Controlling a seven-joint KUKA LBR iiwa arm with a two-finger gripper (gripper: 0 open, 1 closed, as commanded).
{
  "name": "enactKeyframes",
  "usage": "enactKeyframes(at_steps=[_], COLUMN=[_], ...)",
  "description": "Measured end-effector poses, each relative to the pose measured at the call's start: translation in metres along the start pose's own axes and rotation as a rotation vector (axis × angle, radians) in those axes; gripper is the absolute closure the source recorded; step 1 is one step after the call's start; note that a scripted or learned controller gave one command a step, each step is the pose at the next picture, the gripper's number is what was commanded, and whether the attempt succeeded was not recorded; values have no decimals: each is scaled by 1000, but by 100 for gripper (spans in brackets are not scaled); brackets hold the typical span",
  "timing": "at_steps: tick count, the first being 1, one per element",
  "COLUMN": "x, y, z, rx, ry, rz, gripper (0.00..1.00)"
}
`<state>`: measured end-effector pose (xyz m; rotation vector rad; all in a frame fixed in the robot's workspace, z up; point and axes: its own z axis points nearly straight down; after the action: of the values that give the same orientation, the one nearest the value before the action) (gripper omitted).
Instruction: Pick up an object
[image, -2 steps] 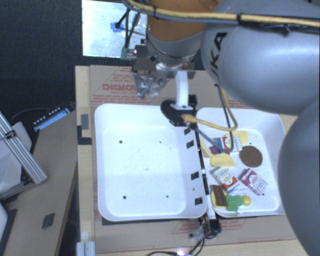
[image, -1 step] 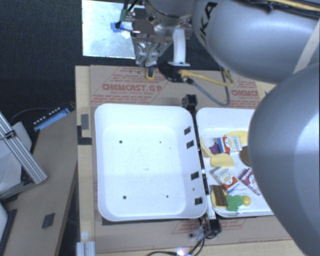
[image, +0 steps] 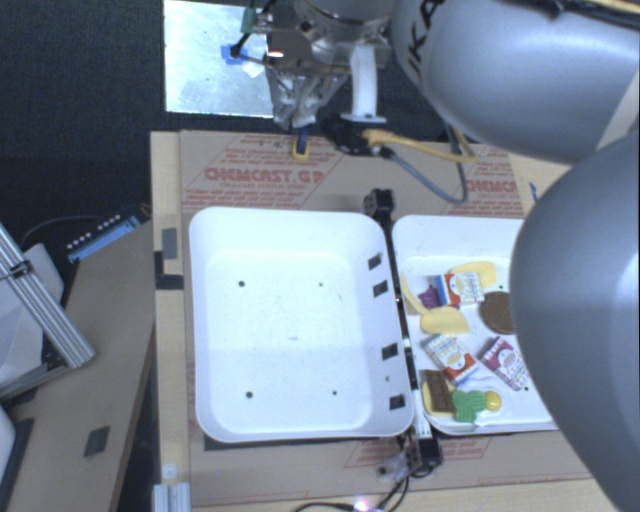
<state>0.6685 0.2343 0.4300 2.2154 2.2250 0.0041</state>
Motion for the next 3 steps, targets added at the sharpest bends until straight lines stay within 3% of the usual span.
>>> enactKeyframes(at_steps=[1, 2, 3], x=[0, -84, -46], y=[0, 0, -1], z=[-17, -13, 21], rx=[0, 2, 5], ry=[0, -2, 0], rz=[-1, 10, -2], gripper=[100, 100, 100])
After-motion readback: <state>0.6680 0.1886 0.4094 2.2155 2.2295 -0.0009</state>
